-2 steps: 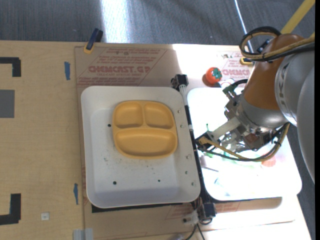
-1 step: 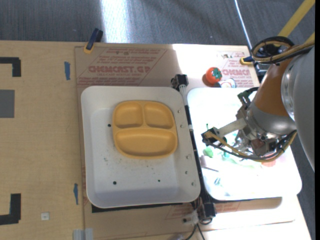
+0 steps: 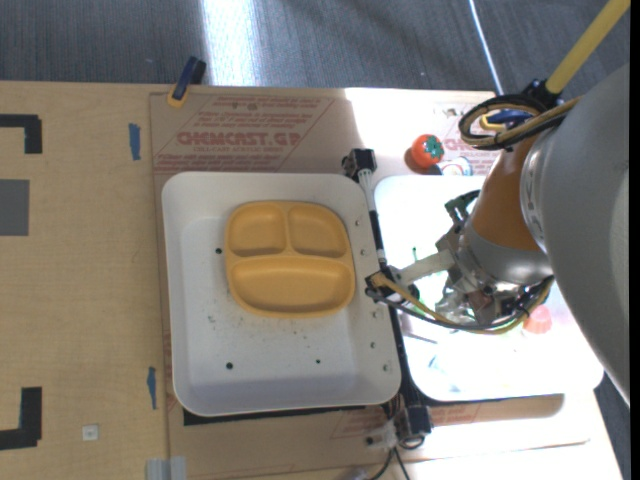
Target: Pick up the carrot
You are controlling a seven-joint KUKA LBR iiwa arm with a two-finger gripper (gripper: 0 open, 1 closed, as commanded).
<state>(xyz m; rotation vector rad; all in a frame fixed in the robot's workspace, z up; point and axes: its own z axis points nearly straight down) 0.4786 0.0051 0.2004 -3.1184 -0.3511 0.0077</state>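
The grey arm with its orange band reaches in from the right and hangs low over the right bin. Its gripper points down into that bin's middle, wrapped in cables and glare. A small orange-red toy with a green top sits just behind the right bin's back edge, apart from the gripper; I cannot tell if it is the carrot. A pinkish object lies in the right bin just right of the gripper, partly hidden by the arm.
The left bin holds a yellow divided plate. A black bracket and rail run between the two bins. A yellow-and-black cable loop sits on top of the arm. Cardboard covers the bench at left.
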